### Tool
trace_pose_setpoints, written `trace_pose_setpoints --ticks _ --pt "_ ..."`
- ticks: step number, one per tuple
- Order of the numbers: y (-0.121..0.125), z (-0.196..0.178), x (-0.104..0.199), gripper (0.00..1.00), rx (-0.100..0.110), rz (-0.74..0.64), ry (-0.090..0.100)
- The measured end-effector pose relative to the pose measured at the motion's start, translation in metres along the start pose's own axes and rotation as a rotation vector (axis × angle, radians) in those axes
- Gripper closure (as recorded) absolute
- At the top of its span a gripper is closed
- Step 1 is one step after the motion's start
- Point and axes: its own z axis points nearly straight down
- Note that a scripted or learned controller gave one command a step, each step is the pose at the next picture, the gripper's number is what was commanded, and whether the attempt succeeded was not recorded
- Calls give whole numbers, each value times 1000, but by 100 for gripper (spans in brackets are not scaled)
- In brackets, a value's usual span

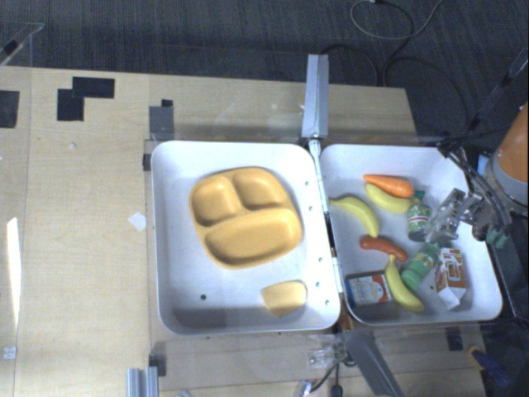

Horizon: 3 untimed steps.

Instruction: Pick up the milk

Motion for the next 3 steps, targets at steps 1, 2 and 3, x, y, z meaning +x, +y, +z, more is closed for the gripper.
trace_pose_setpoints --ticks 1,2,3 --pt "23 -3 31 100 -1 -498 -1" --pt "24 -15 29 100 -2 -496 -10" --pt "25 -15 29 0 -2 -496 -10"
